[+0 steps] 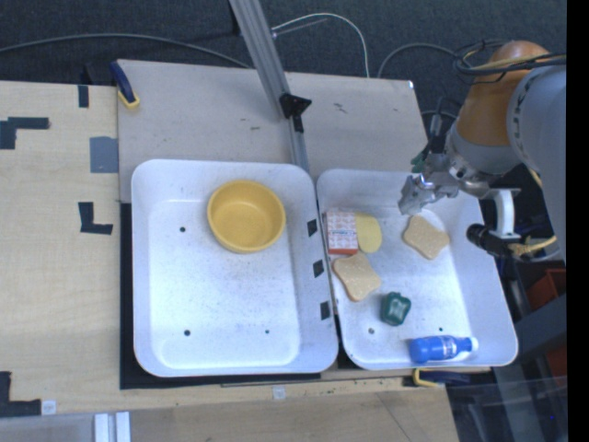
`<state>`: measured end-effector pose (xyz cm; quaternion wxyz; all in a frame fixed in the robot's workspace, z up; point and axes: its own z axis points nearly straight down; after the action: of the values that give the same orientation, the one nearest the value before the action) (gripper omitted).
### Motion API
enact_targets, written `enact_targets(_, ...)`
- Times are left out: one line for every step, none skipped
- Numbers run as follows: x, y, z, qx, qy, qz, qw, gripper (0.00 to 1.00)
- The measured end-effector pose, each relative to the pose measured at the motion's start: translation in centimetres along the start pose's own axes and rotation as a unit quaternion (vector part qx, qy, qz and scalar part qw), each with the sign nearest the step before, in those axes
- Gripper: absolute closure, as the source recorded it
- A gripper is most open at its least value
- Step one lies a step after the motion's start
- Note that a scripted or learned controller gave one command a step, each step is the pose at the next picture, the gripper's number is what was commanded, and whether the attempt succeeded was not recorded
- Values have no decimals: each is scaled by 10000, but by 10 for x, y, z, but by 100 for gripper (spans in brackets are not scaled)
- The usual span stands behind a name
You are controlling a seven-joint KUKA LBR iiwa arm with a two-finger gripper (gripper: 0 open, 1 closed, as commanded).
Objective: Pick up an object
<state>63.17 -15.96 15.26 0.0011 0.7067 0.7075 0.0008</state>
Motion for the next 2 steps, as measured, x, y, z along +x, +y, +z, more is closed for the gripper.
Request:
enact_targets(10, 7, -53, -6, 0, -10, 10000, 100)
enact_targets(10, 7, -75, 6, 2, -6, 10000, 100)
